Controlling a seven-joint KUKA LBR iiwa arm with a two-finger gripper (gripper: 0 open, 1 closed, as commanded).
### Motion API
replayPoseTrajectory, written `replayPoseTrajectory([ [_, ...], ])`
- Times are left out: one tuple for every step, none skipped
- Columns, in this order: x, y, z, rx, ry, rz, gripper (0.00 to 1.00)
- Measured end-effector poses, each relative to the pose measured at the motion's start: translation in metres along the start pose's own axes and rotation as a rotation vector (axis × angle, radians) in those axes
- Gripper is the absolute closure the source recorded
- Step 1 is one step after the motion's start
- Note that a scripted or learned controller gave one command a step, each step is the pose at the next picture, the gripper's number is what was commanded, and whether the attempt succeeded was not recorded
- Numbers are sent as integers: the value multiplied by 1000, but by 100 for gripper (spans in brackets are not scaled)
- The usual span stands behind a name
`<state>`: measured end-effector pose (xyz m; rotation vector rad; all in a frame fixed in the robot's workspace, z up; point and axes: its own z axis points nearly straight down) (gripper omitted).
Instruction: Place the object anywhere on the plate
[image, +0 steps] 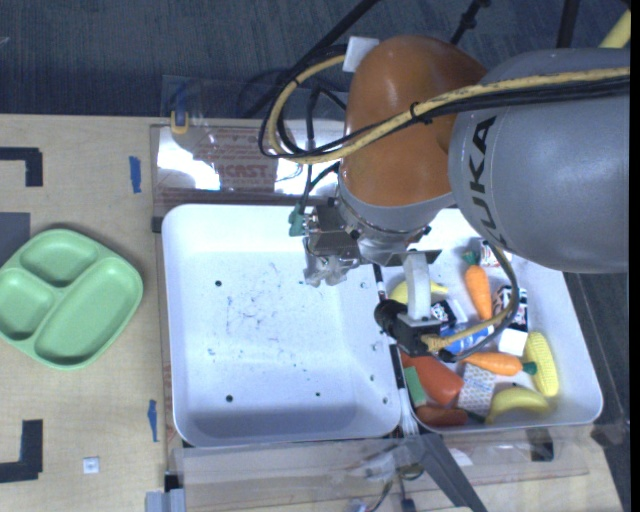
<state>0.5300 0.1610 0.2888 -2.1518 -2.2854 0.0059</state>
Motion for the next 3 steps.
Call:
replayPoseTrajectory([
  [0,1,-8,1,0,2,100],
  [0,3,-16,2,-1,4,100],
  [49,-23,122,1,0,12,100],
])
